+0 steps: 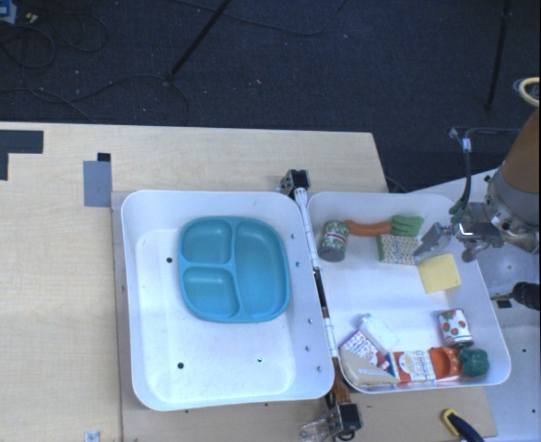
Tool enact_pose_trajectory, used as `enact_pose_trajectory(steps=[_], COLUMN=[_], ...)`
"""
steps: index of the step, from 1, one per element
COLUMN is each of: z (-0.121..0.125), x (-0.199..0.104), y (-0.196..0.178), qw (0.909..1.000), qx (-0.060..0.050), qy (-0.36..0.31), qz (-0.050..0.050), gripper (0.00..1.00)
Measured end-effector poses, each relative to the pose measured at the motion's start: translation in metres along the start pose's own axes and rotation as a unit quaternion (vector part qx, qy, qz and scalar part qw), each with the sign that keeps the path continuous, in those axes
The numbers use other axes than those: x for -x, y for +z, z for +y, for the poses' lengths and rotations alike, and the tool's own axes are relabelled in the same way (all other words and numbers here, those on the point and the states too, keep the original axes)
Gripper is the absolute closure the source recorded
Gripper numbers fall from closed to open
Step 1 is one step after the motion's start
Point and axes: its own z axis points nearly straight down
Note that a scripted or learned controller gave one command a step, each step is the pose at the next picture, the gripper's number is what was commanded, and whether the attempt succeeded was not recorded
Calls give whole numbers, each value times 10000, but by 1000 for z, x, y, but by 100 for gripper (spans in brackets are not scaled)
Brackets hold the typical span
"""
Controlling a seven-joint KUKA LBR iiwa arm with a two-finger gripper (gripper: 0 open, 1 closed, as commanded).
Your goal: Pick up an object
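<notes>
Nothing is lifted yet: the tool (443,238) hovers with fingers spread, holding nothing, just above the yellow block (439,273) lying in the right bin (491,325); descent, closing and lifting all remain

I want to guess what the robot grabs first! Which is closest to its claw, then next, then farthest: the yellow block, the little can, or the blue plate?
From the gripper:
1. Yellow block, just below it, right bin.
2. Little can, same bin's far left side.
3. Blue plate, left bin.
</notes>
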Motion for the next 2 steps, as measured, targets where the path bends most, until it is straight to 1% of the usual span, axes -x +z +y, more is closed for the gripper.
enact_pose_trajectory(steps=[1,2], z=[-42,26], x=[19,12], y=[38,119], qw=[10000,10000], qx=[-3,29], qy=[-1,-24], qz=[2,27], gripper=[0,0])
